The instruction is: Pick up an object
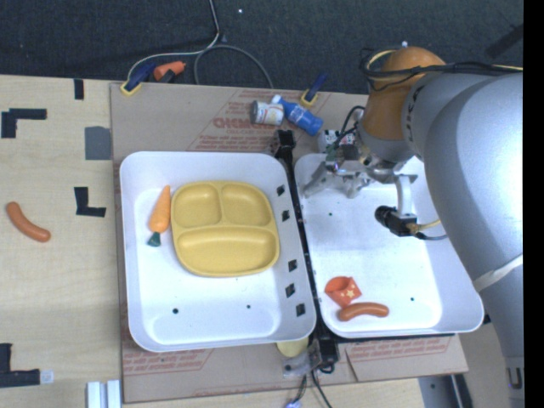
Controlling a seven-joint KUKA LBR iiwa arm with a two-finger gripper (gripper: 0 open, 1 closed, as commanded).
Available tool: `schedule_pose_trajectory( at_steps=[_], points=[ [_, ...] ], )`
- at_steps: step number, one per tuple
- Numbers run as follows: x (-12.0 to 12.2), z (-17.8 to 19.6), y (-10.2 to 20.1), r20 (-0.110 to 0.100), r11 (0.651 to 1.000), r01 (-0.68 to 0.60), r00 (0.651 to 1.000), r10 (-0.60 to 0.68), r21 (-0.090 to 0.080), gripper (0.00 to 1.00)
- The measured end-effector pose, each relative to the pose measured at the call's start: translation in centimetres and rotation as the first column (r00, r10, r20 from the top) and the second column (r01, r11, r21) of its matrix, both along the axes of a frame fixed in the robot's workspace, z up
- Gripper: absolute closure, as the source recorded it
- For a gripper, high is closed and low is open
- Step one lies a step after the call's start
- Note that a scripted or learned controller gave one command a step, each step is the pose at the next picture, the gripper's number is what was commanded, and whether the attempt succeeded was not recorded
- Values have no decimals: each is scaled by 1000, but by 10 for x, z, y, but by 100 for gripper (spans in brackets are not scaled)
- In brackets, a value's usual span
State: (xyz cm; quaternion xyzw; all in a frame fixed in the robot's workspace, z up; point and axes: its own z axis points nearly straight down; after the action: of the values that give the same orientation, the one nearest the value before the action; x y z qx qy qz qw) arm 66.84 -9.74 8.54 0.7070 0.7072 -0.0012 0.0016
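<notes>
Red Pepper and Sausage Lie Below the Hand

Grey arm enters from the right; its hand (340,179) sits at the upper edge of the right bin (425,270), holding nothing visible. Finger spread cannot be told from this angle. Candidate objects rest at the bin's lower edge: a red pepper (343,290) and, just beside it, a sausage (364,311) with its long axis running left-right. Both lie well apart from the hand, straight down the frame.

Tray (225,228), carrot (160,210) in left bin (140,313); sausage (364,311), pepper (343,291) in right bin (425,270).
</notes>
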Motion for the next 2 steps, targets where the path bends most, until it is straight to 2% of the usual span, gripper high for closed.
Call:
schedule_pose_trajectory(
  at_steps=[1, 2],
  points=[
    [0, 66, -93, 5, 1000, 6, 1000, -6, -2, 0],
    [-101, -2, -70, -1, 1000, 2, 1000, -2, 2, 0]
  ],
)
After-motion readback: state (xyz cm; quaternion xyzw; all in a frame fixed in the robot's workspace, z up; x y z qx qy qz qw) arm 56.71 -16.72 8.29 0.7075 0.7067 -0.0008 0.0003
